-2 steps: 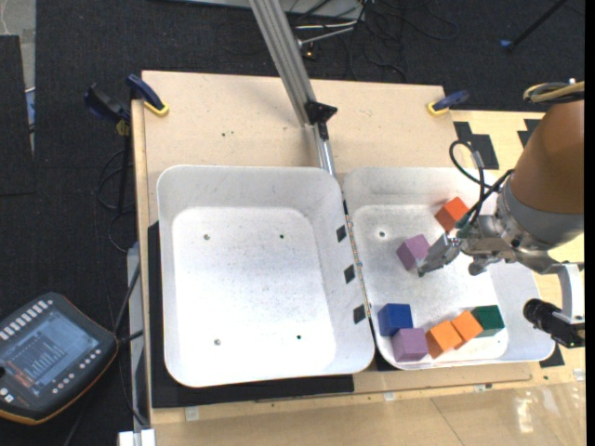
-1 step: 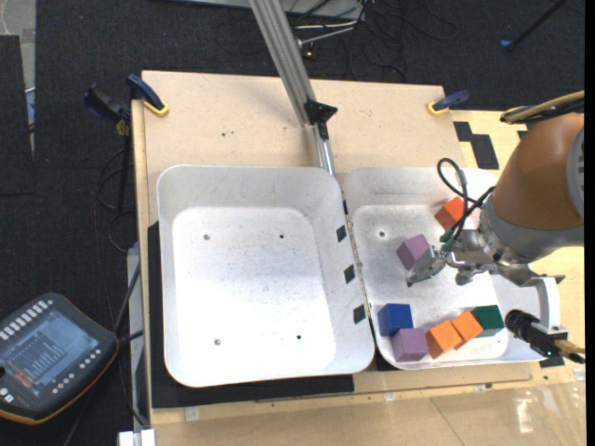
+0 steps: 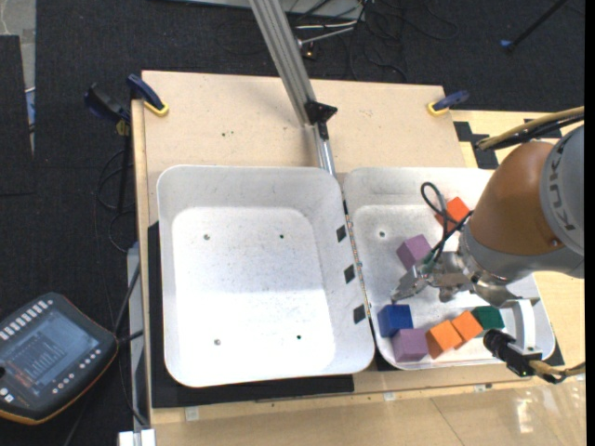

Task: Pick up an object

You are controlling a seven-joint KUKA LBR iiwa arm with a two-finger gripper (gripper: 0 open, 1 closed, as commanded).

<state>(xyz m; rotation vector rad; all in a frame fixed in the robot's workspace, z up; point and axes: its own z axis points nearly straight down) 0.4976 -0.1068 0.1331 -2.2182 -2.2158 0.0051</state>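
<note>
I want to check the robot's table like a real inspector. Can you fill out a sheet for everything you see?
Surface: wooden bench bearing a left bin and a right bin.
Job's things: in the right bin, two purple blocks, blue block, orange blocks, green block.
Clutter: nothing seen.
Gripper: gripper low in the right bin between the purple and blue blocks.
Cables: black cable looping by the wrist.
Surroundings: handheld controller on the dark floor; clamps at the bench corners.
</note>
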